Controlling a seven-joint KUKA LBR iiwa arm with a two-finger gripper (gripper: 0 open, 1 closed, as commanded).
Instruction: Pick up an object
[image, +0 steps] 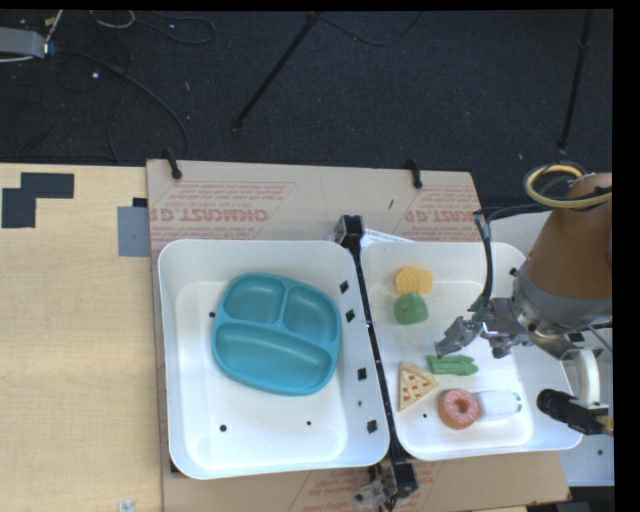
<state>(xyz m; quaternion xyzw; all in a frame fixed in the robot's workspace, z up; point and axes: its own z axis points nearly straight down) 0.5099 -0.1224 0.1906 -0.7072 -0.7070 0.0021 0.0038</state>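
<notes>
1. I reach in from the right over the right bin (505, 440), my orange band above the wrist and my gripper (458, 338) low near the bin's middle.
2. My fingers (452, 336) point left and slightly down; I cannot tell how far apart they stand, and nothing shows between them.
3. Just below my fingertips lies the green bean pod (453, 366). Its long axis runs nearly level, left to right, with the right end dipped a little toward the bin's near edge. Whether I touch it I cannot tell.
4. The green round piece (410, 309) sits up and left of me, with the yellow piece (413, 279) just behind it, the two touching or nearly so.
5. The triangular waffle slice (413, 385) lies left of the pod's lower side, by the divider.
6. The pink donut (459, 408) rests near the front wall, a white bottle (498, 404) just beside it.
7. The left bin (190, 420) holds a teal divided plate (276, 332).
</notes>
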